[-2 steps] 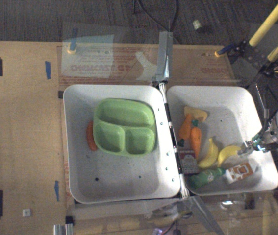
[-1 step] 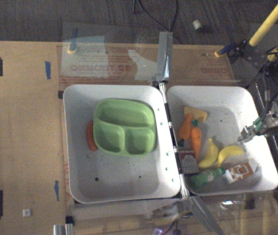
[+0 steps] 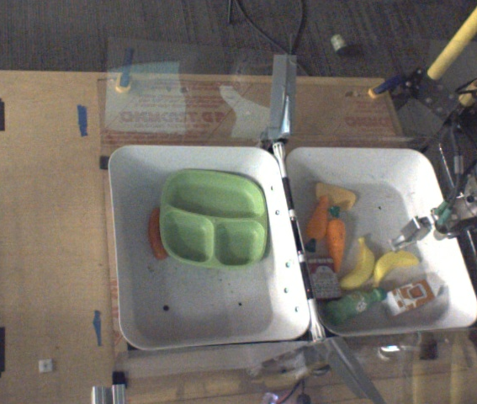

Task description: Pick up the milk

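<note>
green divided plate in left bin, red-orange item tucked under its left edge. right bin: carrots, bananas, green bottle, milk carton lying near front right corner. gripper above bananas, fingers' spacing unclear.

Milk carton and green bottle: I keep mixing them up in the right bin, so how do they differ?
The milk carton is white with orange print and boxy; the green bottle is dark green and rounded. The carton lies nearer the bin's right wall; the bottle lies to its left, by the divider between the bins. Both lie on their sides along the near edge of the right bin, end to end.
</note>
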### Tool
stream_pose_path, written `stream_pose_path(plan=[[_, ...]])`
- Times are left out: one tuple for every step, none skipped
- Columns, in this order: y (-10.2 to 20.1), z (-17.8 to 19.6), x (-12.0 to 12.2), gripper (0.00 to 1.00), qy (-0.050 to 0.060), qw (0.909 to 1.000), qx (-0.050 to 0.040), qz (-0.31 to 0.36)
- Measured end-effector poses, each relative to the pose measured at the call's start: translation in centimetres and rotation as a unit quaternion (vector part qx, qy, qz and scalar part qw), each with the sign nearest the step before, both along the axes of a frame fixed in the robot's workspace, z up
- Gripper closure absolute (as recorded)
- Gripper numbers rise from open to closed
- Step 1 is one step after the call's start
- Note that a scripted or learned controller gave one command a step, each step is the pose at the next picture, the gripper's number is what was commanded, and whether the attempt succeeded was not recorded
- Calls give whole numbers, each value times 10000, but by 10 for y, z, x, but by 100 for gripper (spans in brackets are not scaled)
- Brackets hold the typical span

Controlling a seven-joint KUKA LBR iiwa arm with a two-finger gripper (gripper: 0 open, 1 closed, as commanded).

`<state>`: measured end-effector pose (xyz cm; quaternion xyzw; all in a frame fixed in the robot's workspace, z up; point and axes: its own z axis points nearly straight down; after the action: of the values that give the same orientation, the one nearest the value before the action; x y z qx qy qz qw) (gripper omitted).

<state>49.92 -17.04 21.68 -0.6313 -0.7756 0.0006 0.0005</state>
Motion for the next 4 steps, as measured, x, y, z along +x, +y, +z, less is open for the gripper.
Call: stream_pose_path(plan=[[-9, 8, -8, 0, -3, 9975, 0, 703], [-53, -99, -17, 0, 1, 9957, 9, 922], [-32, -130, -17, 0, -32, 9983, -8, -586], [-36, -122, -15, 100, -58, 9982, -31, -596]])
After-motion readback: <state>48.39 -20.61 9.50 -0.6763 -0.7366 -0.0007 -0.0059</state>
